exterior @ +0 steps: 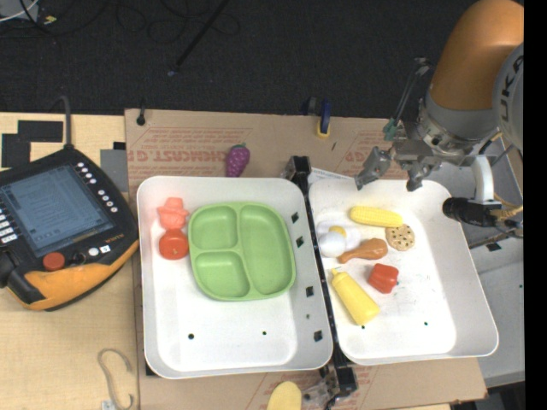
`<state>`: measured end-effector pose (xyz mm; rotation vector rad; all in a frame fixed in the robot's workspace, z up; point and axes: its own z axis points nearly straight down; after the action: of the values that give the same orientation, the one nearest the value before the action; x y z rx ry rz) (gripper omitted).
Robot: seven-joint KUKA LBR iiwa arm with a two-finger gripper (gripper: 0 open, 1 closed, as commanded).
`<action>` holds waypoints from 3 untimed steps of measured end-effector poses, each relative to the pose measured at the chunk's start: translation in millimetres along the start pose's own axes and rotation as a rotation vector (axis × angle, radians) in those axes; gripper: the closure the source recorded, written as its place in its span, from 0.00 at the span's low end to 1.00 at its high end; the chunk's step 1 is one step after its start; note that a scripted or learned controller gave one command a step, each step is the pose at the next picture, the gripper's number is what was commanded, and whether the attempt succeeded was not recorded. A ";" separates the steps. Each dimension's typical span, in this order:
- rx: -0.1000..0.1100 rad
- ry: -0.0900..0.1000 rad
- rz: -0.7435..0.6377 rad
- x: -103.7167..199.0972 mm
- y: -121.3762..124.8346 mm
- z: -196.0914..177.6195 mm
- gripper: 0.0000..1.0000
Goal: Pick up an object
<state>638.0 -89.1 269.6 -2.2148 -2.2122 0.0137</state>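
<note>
My gripper [394,172] hangs open above the far edge of the right bin [461,314], with nothing between its two dark fingers. Below it in that bin lie a yellow corn cob [376,217], a round cookie [400,237], a brown chicken drumstick [364,250], a white fried egg [332,237], a red pepper [384,277] and a yellow bottle [354,297]. The corn cob is the closest of them to the gripper.
The left bin [222,331] holds a green divided plate [239,251], a pink toy [172,213] and a red tomato [173,245]. A purple grape bunch [238,160] lies behind the bins. A teach pendant [60,220] rests at the left, a yellow object [285,395] at the front.
</note>
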 end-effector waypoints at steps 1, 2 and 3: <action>-0.013 -0.001 -0.002 0.0 1.7 -7.9 0.00; -0.007 0.000 0.000 8.5 -0.6 49.1 0.00; -0.008 -0.001 -0.001 8.6 -1.4 92.3 0.00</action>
<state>635.3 -80.3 177.3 -2.2181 -2.2185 0.0059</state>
